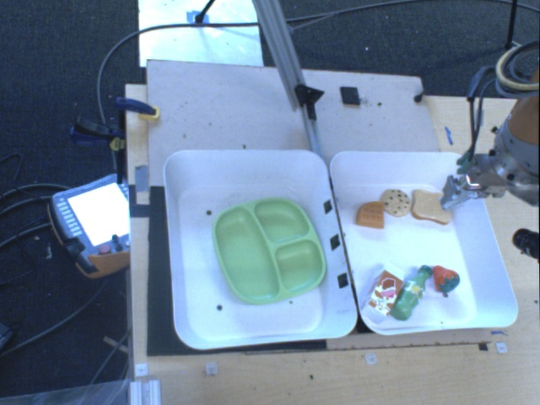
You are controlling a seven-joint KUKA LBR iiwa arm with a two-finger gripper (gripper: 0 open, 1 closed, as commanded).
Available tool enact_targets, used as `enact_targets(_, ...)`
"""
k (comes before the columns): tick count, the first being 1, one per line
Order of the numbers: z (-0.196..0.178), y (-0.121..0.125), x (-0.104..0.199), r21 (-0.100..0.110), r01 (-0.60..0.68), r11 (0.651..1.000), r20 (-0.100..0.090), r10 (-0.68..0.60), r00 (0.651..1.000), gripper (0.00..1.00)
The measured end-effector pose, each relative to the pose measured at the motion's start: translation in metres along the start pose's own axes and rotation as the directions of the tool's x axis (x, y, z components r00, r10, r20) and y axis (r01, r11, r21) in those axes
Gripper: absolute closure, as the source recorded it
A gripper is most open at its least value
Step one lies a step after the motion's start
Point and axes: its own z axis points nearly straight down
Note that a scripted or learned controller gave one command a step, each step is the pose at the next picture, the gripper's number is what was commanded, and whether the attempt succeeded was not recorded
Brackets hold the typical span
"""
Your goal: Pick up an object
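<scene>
The right bin (pixel 494 260) holds several toy foods. A tan bread slice (pixel 430 207) lies near its far right, with a round cookie (pixel 394 201) and an orange wedge (pixel 370 215) to its left. Toward the front lie a red and white carton (pixel 385 292), a green bottle (pixel 411 294) and a red fruit (pixel 445 279). My gripper (pixel 456 194) hangs over the bin's right rim, just right of the bread slice. Nothing shows in its grasp.
The left bin (pixel 190 226) holds a green divided tray (pixel 270 249). A metal pole (pixel 283 45) slants over the back board. Cables and a handheld pendant (pixel 91 222) lie on the floor to the left.
</scene>
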Motion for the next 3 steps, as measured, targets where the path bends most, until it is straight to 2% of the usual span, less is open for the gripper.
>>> enact_targets(1,-0.002,-0.011,0.051,0.005,0.004,1.000,-0.003,-0.004,1.000,1.00)
enact_targets(2,0.001,-0.014,0.114,0.005,0.005,1.000,-0.004,-0.005,1.000,1.00)
enact_targets(3,0.000,-0.016,0.163,0.005,0.004,1.000,-0.004,-0.004,1.000,1.00)
